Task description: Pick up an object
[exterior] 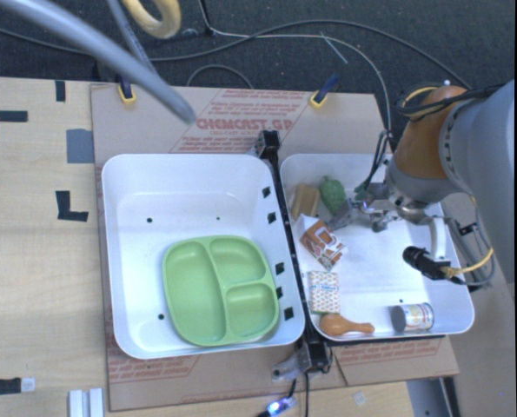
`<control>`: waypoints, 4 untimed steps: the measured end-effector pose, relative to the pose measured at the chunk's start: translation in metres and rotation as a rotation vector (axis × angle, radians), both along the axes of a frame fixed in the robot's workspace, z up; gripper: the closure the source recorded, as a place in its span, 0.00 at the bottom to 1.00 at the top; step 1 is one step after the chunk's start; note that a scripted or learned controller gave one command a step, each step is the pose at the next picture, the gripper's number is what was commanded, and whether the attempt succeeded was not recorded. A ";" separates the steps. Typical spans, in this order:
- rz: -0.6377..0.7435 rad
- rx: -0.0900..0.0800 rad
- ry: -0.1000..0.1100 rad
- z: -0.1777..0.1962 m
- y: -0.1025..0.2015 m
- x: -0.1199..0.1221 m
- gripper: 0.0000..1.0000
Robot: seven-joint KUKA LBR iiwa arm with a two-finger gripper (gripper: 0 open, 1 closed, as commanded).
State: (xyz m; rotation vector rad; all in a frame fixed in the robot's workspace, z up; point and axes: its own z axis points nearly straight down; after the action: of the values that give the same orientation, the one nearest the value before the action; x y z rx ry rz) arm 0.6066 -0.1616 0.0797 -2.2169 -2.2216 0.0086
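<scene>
Wooden spoon: long axis left-right, handle right | hand: grip state unclear

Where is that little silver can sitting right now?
In the camera view, the silver can lies on its side in the near right corner of the right bin, just right of the wooden spoon-shaped thing.

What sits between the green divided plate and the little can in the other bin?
In the camera view, between the green divided plate and the can lie the black clips joining the bins, then a checked packet and a tan wooden piece.
</scene>
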 end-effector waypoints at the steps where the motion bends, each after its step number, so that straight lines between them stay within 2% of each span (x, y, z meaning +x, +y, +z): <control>1: 0.001 0.000 -0.001 0.010 0.000 0.001 1.00; 3: 0.001 0.002 -0.004 0.129 0.003 0.004 1.00; 4: 0.001 0.004 -0.001 0.138 0.004 0.004 1.00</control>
State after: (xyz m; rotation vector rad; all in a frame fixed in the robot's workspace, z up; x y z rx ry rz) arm 0.6108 -0.1576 0.2182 -2.2147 -2.2210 0.0038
